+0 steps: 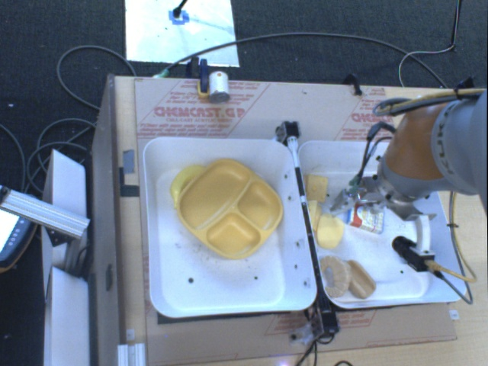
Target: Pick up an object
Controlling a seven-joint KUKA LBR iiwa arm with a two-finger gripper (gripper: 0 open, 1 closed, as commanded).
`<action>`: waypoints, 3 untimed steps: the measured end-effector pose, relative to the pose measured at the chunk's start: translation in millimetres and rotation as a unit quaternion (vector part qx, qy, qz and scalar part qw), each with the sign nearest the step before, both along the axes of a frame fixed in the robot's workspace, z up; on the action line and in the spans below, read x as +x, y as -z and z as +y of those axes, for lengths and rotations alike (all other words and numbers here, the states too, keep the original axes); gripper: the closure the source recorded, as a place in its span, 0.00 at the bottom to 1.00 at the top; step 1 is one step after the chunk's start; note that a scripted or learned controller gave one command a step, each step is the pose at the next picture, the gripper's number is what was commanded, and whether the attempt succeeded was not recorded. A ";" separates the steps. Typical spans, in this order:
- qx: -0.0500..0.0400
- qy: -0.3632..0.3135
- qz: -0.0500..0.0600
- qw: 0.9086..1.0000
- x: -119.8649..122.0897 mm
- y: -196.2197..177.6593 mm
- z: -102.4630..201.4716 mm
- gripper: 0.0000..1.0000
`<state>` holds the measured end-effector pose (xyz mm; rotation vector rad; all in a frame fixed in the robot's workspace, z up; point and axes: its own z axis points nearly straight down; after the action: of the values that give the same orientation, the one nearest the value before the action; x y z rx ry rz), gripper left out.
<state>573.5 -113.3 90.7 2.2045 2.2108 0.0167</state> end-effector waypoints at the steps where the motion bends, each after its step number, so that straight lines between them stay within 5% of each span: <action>1: 0.000 0.000 0.000 1.000 0.7 -11.3 -0.8 1.00; 2: 0.000 0.000 0.000 1.000 0.5 -11.1 -0.7 0.00; 3: 0.003 -0.001 0.009 1.000 79.7 -15.2 26.9 0.00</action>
<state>653.2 -86.3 105.9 2.2149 2.2244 0.0040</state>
